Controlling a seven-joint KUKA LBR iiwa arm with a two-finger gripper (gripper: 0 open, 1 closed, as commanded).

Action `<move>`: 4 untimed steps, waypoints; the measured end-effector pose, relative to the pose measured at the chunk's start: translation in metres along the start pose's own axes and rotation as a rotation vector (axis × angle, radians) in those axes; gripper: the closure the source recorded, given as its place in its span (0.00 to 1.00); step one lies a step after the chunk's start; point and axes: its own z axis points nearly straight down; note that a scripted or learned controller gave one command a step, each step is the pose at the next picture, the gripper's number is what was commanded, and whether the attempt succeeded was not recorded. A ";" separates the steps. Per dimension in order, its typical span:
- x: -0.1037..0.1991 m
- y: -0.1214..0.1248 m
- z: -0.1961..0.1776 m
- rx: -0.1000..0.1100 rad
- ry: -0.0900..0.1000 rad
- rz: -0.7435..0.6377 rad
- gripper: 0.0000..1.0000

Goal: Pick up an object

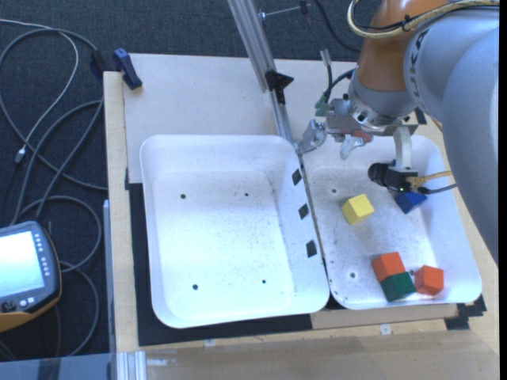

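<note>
Yellow cube loose on the right bin floor, below and just left of the gripper; nothing lifted yet. Gripper hovering over the bin's back edge; grip state impossible to tell.

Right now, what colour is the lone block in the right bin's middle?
Yellow, clearest in the camera view.

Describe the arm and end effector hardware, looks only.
Grey KUKA arm with a glossy orange band above the wrist. A yellowish cable loops over the band. The gripper is a metallic cluster with small red and green parts; a black cylindrical module hangs beside it.
</note>
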 end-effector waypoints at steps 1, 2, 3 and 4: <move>-0.037 -0.066 0.005 0.017 -0.003 0.012 0.00; -0.069 -0.061 0.073 0.008 -0.002 0.005 0.00; -0.055 -0.073 0.000 0.003 -0.003 0.005 0.00; -0.069 -0.091 0.081 0.022 -0.001 0.010 0.00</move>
